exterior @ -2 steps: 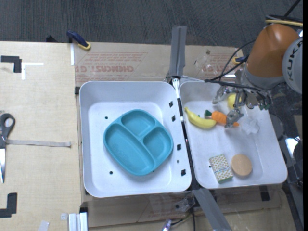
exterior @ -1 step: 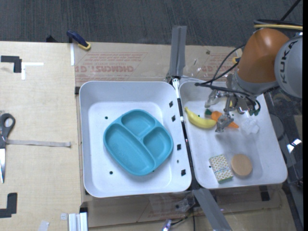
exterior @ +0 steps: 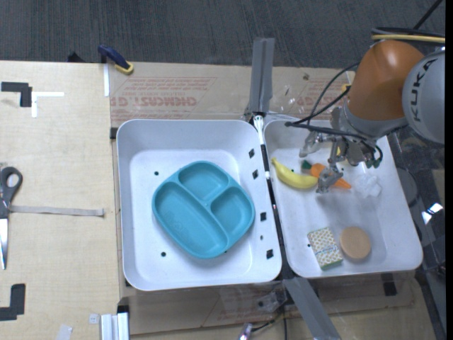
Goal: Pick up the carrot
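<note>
Left bin (exterior: pixel 127 211) carries blue plate (exterior: pixel 204 209). Right bin (exterior: pixel 400 261): banana (exterior: pixel 293 177) at left, then carrot (exterior: pixel 327 174), long axis left-right, directly under gripper (exterior: pixel 330 176). Finger spread unclear; grip on carrot cannot be told.
</note>
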